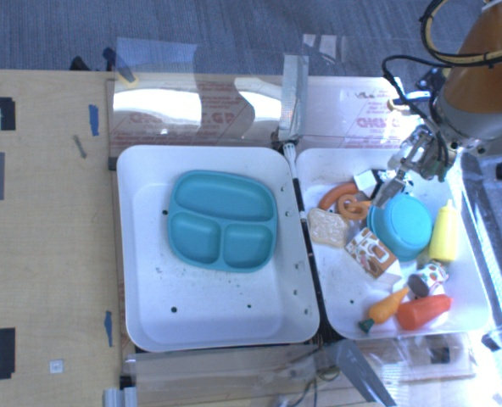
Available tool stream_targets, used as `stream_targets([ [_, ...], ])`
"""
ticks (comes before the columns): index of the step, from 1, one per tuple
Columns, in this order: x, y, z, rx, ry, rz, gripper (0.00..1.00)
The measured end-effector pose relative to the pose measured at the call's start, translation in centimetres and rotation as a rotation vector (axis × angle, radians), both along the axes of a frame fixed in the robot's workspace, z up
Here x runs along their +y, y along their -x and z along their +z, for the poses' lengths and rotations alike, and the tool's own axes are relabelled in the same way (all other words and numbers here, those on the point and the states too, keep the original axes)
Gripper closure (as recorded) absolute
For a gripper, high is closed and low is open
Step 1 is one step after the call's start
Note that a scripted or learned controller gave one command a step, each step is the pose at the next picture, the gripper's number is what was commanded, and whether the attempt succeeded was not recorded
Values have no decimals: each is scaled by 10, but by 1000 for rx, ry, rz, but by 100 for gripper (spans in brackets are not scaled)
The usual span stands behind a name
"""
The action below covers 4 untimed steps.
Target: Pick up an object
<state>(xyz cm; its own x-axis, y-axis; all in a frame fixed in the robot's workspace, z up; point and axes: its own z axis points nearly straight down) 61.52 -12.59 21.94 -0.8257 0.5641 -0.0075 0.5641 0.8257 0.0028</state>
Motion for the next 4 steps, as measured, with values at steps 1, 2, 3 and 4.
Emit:
stream_targets([
  [1,6,28,-109,-7,-1,-68,0],
  [2,32,77,-130,-4,-2,-108,0],
  [3,-7,133,-130,-4,-1,-131,0],
  [4,15,75,-130,-2,-3,-316,0],
])
